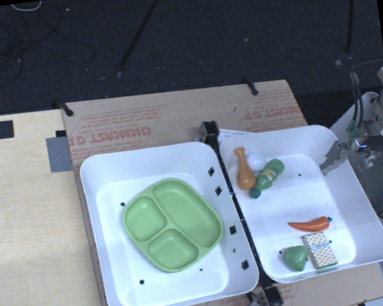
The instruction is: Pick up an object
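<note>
The gripper [335, 157] sits at the right bin's [372, 229] rim; whether its jaws are open I cannot tell. Cardboard [173, 119] print is unreadable.

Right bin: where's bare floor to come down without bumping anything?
Bare floor in the right bin lies between the green bottle and orange pepper, toward the right wall. Crowded: bottle and wooden pin together top left; small box and green piece bottom.
</note>
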